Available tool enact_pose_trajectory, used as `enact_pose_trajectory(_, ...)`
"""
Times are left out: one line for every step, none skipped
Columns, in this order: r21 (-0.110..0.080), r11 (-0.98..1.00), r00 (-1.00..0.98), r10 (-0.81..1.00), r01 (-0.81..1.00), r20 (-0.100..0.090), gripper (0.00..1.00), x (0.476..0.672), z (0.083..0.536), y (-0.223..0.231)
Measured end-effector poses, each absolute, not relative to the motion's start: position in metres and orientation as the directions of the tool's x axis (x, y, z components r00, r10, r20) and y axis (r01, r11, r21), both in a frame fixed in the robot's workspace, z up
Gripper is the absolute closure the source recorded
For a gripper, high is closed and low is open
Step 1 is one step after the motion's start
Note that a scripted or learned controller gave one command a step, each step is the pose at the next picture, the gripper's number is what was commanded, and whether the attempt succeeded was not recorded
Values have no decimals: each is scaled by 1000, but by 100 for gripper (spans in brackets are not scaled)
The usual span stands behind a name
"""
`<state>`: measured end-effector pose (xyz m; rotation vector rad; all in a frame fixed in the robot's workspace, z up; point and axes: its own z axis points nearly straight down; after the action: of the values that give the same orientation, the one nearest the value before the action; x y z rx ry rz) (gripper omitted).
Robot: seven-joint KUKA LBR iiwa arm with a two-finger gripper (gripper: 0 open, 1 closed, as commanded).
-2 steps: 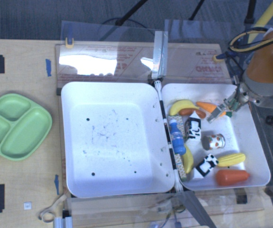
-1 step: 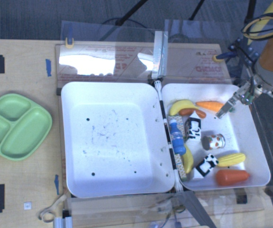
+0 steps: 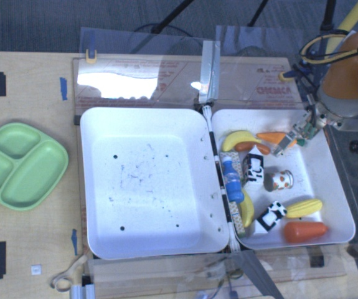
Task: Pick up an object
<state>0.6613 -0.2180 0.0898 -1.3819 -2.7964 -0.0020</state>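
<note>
Because the toys crowd the right bin (image 3: 343, 220), my tool (image 3: 297, 136) hovers by the carrot (image 3: 271, 136); whether it is open I cannot tell.

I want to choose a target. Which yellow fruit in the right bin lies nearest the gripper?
The banana at the bin's far left, beside the carrot; the other banana and the corn lie farther from the gripper.

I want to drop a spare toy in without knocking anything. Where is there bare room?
The left bin has a wide bare floor, wall to wall. The right bin is crowded; the gripper hangs by its carrot.
</note>
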Motion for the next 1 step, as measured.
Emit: enact_pose_trajectory(-2, 609, -609, 793, 793, 5, 100, 664, 103, -219)
